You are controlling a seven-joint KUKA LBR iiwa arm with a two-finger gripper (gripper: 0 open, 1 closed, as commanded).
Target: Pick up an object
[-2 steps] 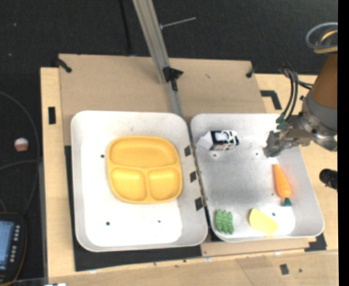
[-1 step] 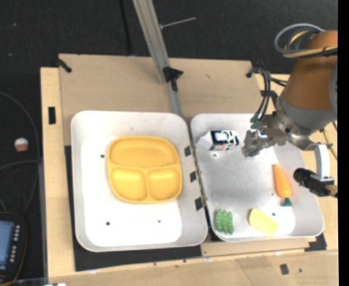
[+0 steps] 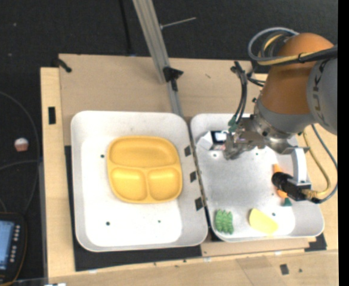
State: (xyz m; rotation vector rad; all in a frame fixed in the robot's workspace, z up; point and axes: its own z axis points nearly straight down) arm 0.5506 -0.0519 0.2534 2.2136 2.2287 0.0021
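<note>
Reaching into the right bin

Lying at the near edge of the right bin (image 3: 246,177) are a yellow piece (image 3: 262,221) and a green piece (image 3: 224,220), well apart from the hand (image 3: 232,149). I cannot tell how the hand stands. A yellow tray (image 3: 144,168) sits in the left bin (image 3: 90,177).

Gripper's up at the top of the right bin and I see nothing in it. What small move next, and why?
Probably shift the gripper down the shallow white right bin toward the small green knobbly object or the yellow lemon-like object beside it. Both lie apart near the bin's lower edge, while the gripper sits in the upper left corner, far from them.
</note>
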